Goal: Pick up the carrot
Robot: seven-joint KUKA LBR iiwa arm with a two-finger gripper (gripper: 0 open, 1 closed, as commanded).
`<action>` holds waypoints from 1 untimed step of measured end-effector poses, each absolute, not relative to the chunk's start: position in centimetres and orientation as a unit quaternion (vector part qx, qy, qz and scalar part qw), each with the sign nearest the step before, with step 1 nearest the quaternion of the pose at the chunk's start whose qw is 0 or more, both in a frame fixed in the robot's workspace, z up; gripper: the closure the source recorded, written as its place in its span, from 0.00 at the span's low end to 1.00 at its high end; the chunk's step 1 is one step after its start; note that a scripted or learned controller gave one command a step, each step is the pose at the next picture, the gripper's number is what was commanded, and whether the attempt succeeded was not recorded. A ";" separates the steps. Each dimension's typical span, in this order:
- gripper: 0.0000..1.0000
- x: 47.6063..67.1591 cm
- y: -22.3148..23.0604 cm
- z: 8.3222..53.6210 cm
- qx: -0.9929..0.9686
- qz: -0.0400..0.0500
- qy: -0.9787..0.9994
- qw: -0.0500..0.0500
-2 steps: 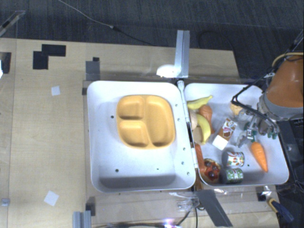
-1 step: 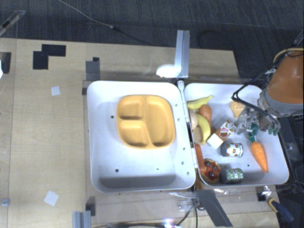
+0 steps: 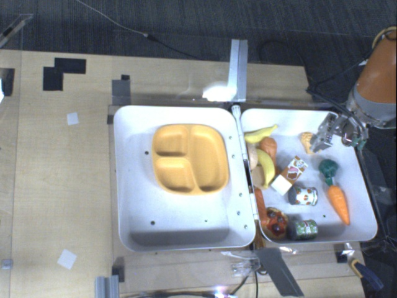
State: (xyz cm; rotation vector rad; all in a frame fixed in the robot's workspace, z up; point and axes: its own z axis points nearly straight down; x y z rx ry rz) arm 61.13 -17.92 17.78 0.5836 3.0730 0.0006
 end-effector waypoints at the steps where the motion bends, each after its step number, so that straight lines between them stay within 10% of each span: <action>1: 1.00 61.2 -19.8 31.7 0.217 -0.001 0.976 0.012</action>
